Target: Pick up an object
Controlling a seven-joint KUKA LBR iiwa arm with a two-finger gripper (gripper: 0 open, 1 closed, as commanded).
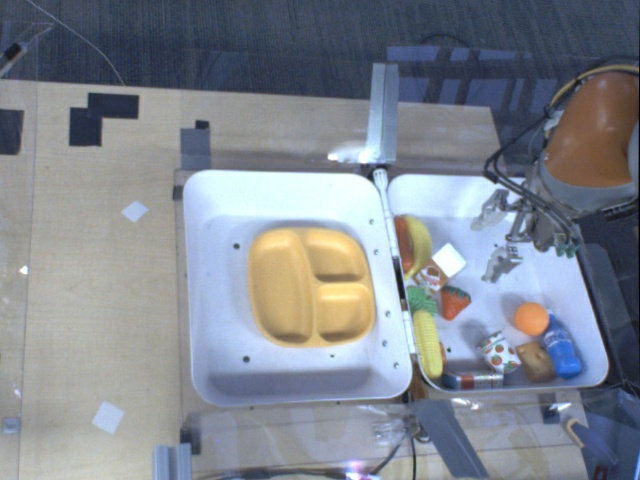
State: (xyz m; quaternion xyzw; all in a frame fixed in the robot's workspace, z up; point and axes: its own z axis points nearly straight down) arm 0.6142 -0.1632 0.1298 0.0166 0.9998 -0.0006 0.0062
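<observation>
My gripper (503,240) hangs above the upper part of the right bin (592,298), over bare white floor, with nothing between its fingers; they appear spread apart, one up near the bin's far wall and one lower down, though the metal parts are small and glinting, so I record that as probable only. The step in hand, by my judgement, is choosing a target and lining up over it before descending. The soundest candidate is the orange ball (532,319), which lies just below and to the right of the gripper, with open floor on its upper and left sides. To do this well I should centre the fingers across the ball's widest part, come straight down, and close only once both fingers pass its middle, since a round body will squirt out of an off-centre pinch. The blue bottle (562,350) sits just beside the ball and must not be nudged. The ball looks smooth, plain orange, round and small among its neighbours. The white block (448,261) is a fair alternative: it lies left of the gripper, but near the banana (418,240) and the strawberry (455,302). The yellow divided tray (311,286) in the left bin (215,208) is out of consideration.
</observation>
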